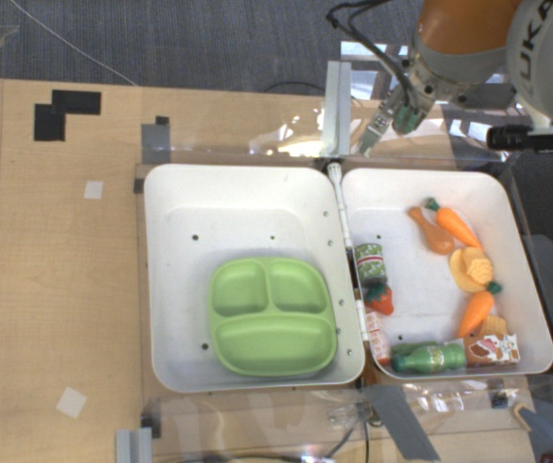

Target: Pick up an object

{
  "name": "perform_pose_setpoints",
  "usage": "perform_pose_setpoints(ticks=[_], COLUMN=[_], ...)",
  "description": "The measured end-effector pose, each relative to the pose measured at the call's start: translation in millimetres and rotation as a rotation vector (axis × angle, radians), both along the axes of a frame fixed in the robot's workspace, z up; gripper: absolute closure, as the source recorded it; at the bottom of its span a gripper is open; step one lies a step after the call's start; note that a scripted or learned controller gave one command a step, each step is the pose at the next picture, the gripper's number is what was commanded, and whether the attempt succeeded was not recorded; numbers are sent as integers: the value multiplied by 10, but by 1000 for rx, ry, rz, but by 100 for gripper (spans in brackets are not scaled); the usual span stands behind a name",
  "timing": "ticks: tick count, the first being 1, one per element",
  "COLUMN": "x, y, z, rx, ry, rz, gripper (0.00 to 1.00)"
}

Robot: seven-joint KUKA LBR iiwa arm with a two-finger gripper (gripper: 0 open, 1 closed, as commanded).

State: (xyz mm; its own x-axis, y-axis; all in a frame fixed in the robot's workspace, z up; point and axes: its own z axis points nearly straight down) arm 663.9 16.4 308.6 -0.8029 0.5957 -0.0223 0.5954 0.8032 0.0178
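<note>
Green plate (272,316): three compartments, lay flat at the 6 o'clock end of the left bin (175,210).
Can (369,260): stood against the divider at the right bin's (508,210) 9 o'clock side, a strawberry (380,300) just beyond it toward 6 o'clock.
Green bottle (428,357): lay along the 6 o'clock wall, touching a small carton (494,348).
Drumstick (432,231): beside a carrot (453,224) toward 1 o'clock; a yellow corn piece (472,269) and a second carrot (476,312) trailed toward 5 o'clock.
Gripper (376,131): hung outside the bins past the right bin's 11 o'clock corner, tilted, nothing between its fingers; whether spread or pressed together, could not tell.
</note>
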Motion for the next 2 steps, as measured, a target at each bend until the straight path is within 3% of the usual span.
perform_pose_setpoints(ticks=[1, 2], x=[-672, -77], y=[73, 233], z=[-182, 57], rx=[-1, 3], ry=[22, 19], rz=[-5, -149], gripper=[100, 100])
